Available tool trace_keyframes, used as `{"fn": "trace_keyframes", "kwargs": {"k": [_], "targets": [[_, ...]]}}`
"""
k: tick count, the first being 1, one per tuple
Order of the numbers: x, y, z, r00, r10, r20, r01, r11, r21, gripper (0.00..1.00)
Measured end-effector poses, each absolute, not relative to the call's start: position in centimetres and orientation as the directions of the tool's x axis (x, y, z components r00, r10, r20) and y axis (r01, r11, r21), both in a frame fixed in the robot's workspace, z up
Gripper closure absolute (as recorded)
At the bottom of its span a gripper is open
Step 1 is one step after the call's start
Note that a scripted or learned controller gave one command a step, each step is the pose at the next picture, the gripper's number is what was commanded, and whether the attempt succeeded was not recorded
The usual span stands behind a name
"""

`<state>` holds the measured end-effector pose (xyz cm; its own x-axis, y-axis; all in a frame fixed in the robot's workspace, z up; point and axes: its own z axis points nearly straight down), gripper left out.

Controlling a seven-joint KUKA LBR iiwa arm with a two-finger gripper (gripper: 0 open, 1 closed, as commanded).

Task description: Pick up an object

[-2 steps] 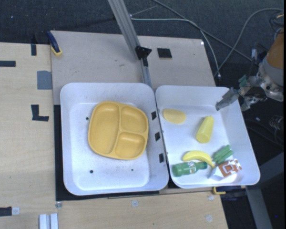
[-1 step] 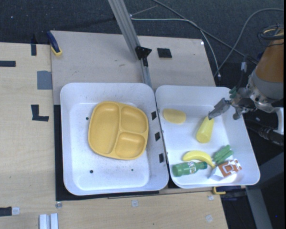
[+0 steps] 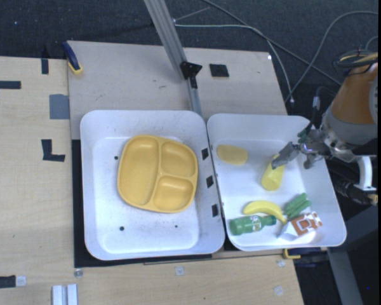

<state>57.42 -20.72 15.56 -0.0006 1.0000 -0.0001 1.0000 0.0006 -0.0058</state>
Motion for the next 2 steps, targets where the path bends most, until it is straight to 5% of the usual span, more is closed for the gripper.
{"fn": "trace_keyframes", "kwargs": {"k": [1,2], "targets": [[56.9,-20.8,11.1,-0.001,1.0,0.0,1.0,0.001,-0.006,0.0],[57.0,-20.8,12.4,-0.002,1.0,-0.001,1.0,0.002,-0.002,1.0]]}}
